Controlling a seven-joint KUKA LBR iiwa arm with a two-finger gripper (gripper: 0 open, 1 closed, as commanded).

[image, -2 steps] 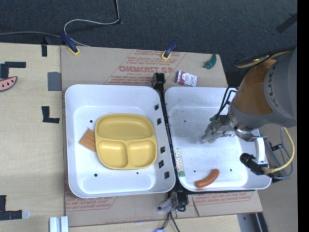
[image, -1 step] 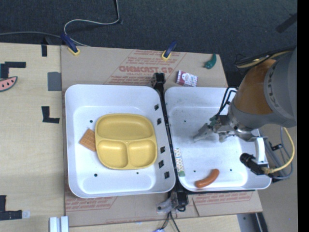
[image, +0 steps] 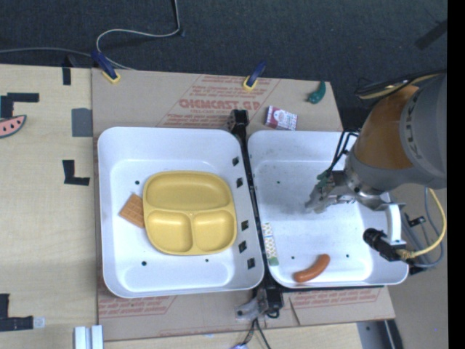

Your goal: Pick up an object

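An orange-red sausage point(image: 312, 268) lies near the front edge of the right bin point(image: 287, 158). A yellow divided plate point(image: 190, 211) fills the middle of the left bin point(image: 116, 151), with a tan cracker-like piece point(image: 132, 210) tucked under its left edge. My gripper point(image: 320, 197) hangs low over the middle right of the right bin, well behind the sausage, under the grey arm with its orange band point(image: 381, 129). Nothing shows between the gripper's tips.
A black divider clip strip point(image: 245, 187) runs between the two bins. A small printed packet point(image: 280, 118) and a green clip point(image: 317, 91) lie on the cardboard behind the bins. Yellow-blue clamps point(image: 254, 75) hold the cardboard's far edge. A cable loops at the right point(image: 436, 231).
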